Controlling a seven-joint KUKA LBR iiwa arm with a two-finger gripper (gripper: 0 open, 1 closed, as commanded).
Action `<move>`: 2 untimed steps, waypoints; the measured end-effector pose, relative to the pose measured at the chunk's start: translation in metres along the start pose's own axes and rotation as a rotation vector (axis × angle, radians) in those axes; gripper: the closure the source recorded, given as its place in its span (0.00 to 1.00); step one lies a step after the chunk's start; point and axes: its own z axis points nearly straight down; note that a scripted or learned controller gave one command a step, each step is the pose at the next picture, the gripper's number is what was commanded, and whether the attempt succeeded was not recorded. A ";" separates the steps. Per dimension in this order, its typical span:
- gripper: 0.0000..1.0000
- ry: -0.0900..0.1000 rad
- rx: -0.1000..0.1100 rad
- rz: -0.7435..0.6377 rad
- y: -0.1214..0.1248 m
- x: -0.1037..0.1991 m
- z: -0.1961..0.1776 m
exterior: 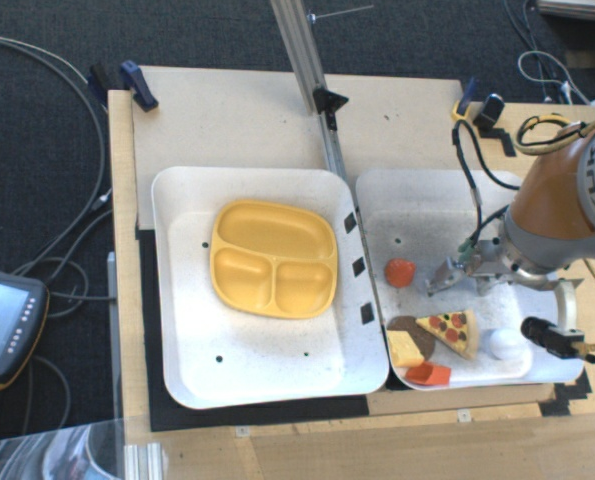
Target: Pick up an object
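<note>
In the right bin (417, 193) a small red round object (401, 272) lies near the left wall. A pizza slice (451, 331) sits at the front, with a yellow wedge (405, 349), a brown piece (409, 325), an orange piece (429, 374) and a white ball (503, 344) around it. My gripper (445, 276) hangs low over the middle of this bin, just right of the red object and above the pizza slice. I see nothing held in it.
A yellow divided plate (274, 258) lies in the left bin (182, 298). A metal pole (302, 38) slants across the back of the bench. Cables (472, 168) trail from the back right near the arm.
</note>
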 end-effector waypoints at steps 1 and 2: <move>1.00 0.000 -0.004 0.000 0.001 0.000 -0.011; 1.00 -0.005 -0.012 -0.001 0.000 0.001 -0.075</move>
